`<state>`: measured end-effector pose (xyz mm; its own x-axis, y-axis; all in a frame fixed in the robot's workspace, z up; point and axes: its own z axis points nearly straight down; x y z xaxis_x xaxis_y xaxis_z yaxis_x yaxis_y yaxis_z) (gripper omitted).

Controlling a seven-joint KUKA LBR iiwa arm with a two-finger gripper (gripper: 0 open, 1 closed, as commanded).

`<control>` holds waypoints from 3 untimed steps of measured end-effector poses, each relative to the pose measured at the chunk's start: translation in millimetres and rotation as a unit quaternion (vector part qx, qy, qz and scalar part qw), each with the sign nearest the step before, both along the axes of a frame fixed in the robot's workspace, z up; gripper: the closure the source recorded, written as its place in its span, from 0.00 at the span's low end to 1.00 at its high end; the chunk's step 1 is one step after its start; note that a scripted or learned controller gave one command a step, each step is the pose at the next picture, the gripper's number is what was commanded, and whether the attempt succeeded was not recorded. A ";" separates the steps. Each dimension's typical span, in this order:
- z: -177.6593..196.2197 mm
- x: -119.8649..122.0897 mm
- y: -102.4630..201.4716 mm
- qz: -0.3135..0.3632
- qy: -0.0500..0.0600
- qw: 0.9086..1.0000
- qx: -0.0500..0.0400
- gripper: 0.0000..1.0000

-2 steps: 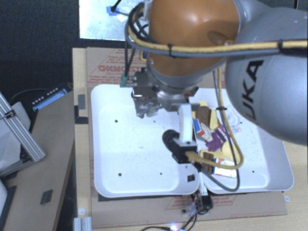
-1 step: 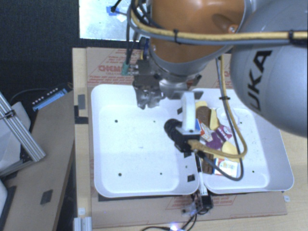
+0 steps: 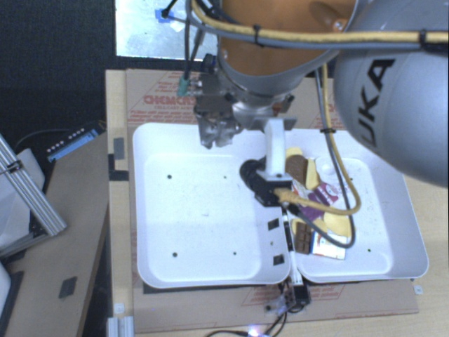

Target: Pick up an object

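The big grey arm (image 3: 393, 83) with its orange band (image 3: 280, 20) hangs low over the two white bins. It covers the top middle of the view. The gripper (image 3: 214, 133) sits at the back rim of the left bin (image 3: 161, 209), just above the white floor. Its tips are too dark and blurred to read, so it cannot be told how the jaws stand. Nothing can be seen between them.

The left bin has lots of open room. Its floor is bare white with a few small dark dots. Its rims are rounded and low.

The right bin (image 3: 393, 223) is crowded on its left side. A pile of things (image 3: 316, 202) lies there, close to the wall the two bins share. It has brown, yellow, white and purple bits. A yellow cable (image 3: 330, 202) loops down over the pile. A white bar with a black block (image 3: 270, 177) hangs just left of it. The right side of this bin is open.

The bins rest on a brown cardboard sheet (image 3: 151, 97) with red print. That lies on a tan bench (image 3: 70, 258). The floor behind is dark.
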<state>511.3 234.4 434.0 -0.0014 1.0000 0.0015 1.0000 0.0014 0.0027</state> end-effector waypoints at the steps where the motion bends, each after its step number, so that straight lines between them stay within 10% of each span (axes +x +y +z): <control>1: 107.4 4.0 -0.3 0.002 -0.005 1.000 0.002 1.00; 2: 1.1 24.2 -0.5 -0.001 0.005 1.000 -0.003 1.00; 3: 107.7 19.3 -0.3 0.002 -0.005 1.000 0.002 1.00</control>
